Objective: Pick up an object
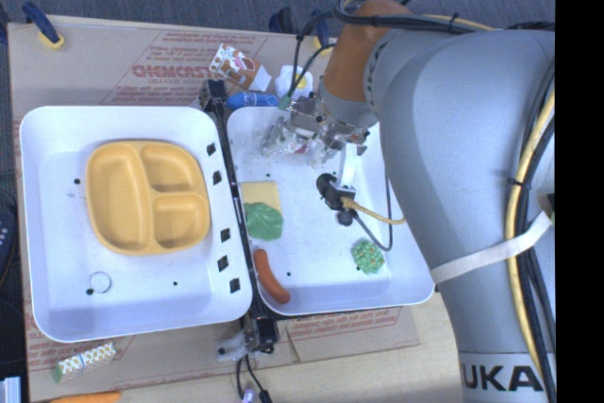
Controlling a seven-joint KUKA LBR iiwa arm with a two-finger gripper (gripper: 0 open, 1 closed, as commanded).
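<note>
Gripper [304, 132] is seen lowered at the twelve o'clock end of the right bin [316, 283], close over the floor; how far it is opened cannot be told, and nothing can be seen held in it. The step in hand is judged to be the reach for a grasp, with no object yet lifted. The left bin [57, 297] is taken up mostly by a yellow divided plate [146, 196], set a little toward ten o'clock of its middle, and a small clear ring [99, 281] is left at seven o'clock by the rim. In the right bin, an orange sausage [270, 277] is laid at seven o'clock against the wall; a pale yellow slab [261, 194] is placed at nine o'clock, with a green leafy piece [265, 222] touching its lower edge; a small speckled green piece [368, 256] is set apart at four o'clock. All candidates lie toward six o'clock of the tool, the slab nearest. For the next move, a short shift that way and a closing squarely on one item would be called for.
</note>
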